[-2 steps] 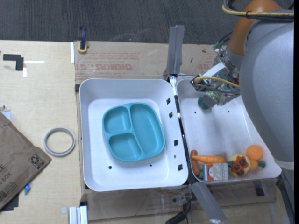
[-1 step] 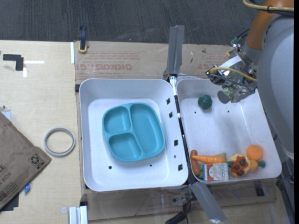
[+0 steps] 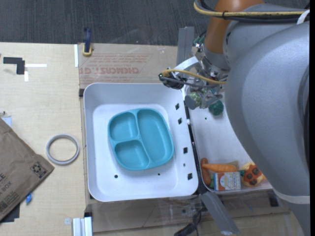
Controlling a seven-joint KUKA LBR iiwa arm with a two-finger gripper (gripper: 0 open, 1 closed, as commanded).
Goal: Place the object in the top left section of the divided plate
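Gripper [image 3: 205, 98] hangs over the right bin [image 3: 216, 136]; can't tell if it's holding anything. Risk: it carries nothing to the plate [image 3: 141, 138].

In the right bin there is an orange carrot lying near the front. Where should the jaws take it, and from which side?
Probably the carrot at its middle, coming straight down from above, jaws closing across its narrow width. It lies flat and long, left to right, and the small carton sits close against its front side, so a tip grasp looks less sure.
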